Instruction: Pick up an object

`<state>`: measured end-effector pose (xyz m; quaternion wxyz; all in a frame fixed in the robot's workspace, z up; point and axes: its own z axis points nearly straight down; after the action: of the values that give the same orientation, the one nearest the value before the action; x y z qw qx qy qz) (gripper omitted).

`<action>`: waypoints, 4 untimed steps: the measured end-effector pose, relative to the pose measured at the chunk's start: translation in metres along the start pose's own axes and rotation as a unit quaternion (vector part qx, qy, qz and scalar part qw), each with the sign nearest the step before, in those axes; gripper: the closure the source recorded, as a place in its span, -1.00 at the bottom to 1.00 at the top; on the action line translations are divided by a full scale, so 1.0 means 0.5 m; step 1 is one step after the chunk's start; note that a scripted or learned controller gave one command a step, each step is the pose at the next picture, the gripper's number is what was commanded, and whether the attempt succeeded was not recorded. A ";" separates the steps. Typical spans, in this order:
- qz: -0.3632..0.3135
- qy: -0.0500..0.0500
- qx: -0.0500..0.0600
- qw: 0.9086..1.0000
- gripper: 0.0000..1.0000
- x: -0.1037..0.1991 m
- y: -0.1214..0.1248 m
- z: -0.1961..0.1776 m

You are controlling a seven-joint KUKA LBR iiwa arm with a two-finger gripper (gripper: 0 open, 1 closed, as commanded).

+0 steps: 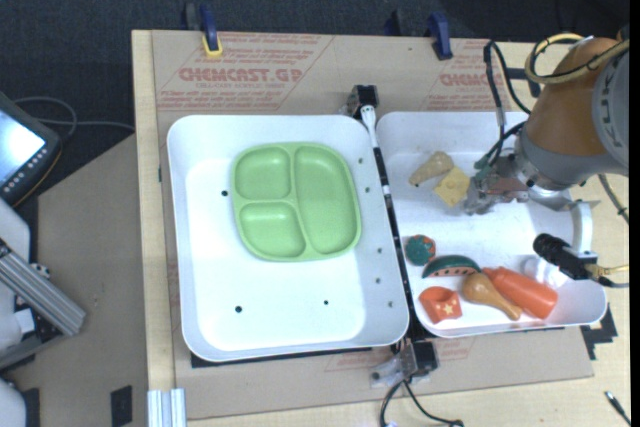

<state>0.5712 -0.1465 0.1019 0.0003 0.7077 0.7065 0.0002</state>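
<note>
reaching into the right bin (400,130), the end effector (478,200) sits low against the yellow block (453,187), likely lining up a grab; i cannot tell its state.

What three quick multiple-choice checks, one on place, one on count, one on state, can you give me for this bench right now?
1. Where does the green divided plate lie?
A. In the left bin
B. In the right bin
C. On the cardboard behind the bins

2. How many compartments does the plate have?
A. Two
B. Three
C. Five

3. Where is the gripper now?
A. Over the plate
B. Outside both bins
C. Low in the right bin, beside the yellow cheese wedge

Answers: 1 A, the plate sits in the middle of the left bin. 2 B, two ridges split it into two small sections and one long one. 3 C, the gripper is down at the wedge's right edge, well away from the orange carrot near the front wall.
</note>
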 end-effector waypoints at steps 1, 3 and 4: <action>-0.001 -0.001 -0.003 1.000 1.00 -0.003 0.010 -0.127; -0.002 0.001 0.001 1.000 1.00 0.096 -0.033 -0.256; -0.003 0.001 0.002 1.000 1.00 0.199 -0.062 -0.235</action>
<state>0.5403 -0.0468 0.2193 -0.0021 0.7054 0.7088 -0.0003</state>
